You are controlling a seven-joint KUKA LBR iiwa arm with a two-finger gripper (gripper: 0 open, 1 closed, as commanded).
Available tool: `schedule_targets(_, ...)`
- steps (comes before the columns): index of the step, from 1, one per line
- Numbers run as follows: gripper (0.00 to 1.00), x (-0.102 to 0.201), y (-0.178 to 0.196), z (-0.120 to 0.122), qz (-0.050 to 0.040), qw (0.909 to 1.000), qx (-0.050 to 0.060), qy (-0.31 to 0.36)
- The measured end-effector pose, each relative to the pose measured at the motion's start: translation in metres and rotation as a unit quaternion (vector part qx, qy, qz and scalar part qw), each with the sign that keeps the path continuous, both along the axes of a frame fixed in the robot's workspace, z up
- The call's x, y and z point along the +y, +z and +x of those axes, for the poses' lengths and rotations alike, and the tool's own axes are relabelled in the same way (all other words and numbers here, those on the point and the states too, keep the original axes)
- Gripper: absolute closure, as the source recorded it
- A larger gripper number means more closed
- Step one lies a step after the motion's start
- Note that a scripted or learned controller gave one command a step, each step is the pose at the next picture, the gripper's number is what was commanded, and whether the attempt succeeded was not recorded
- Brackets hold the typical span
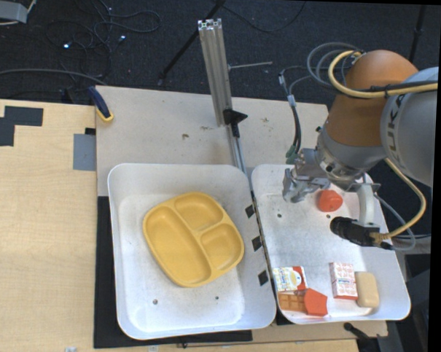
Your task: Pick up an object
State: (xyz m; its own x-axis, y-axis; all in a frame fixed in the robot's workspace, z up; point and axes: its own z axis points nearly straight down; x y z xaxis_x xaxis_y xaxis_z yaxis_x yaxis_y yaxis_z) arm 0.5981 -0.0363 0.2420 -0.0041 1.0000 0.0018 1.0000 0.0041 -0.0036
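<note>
Along the near edge of the right-hand shallow white bin (312, 245) lies a huddle of small things. A flat orange-red wedge (315, 304) touches a brown waffle-patterned square (291, 303), with a small white-and-orange carton (289, 277) just behind them. Toward the near right corner, a pink-and-white carton (342, 280) has a tan bread-like block (367, 290) against its right side. They lie at odd angles, which reads as loose scattering, so any of them can be tried. The left-hand shallow white bin (128, 277) carries a yellow plastic three-compartment plate (194, 237), flat near its middle and askew to the bin's edges.

The grey arm's two-finger gripper (300, 188) hangs over the right-hand bin close to its far left corner, pointing down, a posture that suits a grasp from above. Whether the claw is apart or together I cannot tell from this slant. The likeliest thing to pick is an orange-red round object (329, 201), lying near the bin's far edge just beside the claw, on the side toward the bin's right edge rather than under it. By my judgement the claw needs a short sideways shift toward that edge before descending; the huddle at the near edge is well apart from it
</note>
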Motion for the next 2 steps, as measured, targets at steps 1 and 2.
schedule_targets(1, 1.0, 0.054, -0.015, 0.005, -0.0001, 1.0, 0.001, 0.0)
schedule_targets(2, 1.0, 0.113, -0.007, 0.008, 0.0003, 1.0, -0.001, 0.001)
